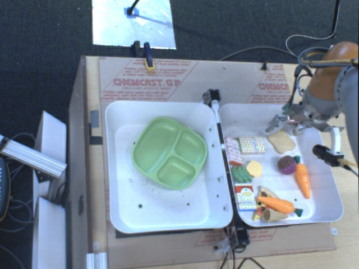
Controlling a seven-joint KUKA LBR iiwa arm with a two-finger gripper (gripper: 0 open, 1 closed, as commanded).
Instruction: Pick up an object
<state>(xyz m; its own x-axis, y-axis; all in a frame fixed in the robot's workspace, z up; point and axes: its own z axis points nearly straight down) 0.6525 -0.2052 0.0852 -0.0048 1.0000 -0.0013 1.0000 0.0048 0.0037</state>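
My gripper (285, 122) hangs over the far right part of the right bin (331, 206), just above and behind a tan bread slice (281, 142). I see nothing in its grasp. In front of the bread lie a purple round fruit (288, 164) and an orange carrot (303, 180). A second carrot (276, 204) rests on other toys at the bin's near edge. Along the bin's left side lie a patterned card (252, 145), a yellow disc (254, 168), a green leafy toy (242, 174) and a small printed box (243, 196).
The left bin (126, 206) holds a green divided plate (170, 152), tilted. A black divider strip (221, 150) runs between the bins. A black fitting with a cable (328, 154) juts over the right bin's right rim. The grey arm (336, 83) enters from the right.
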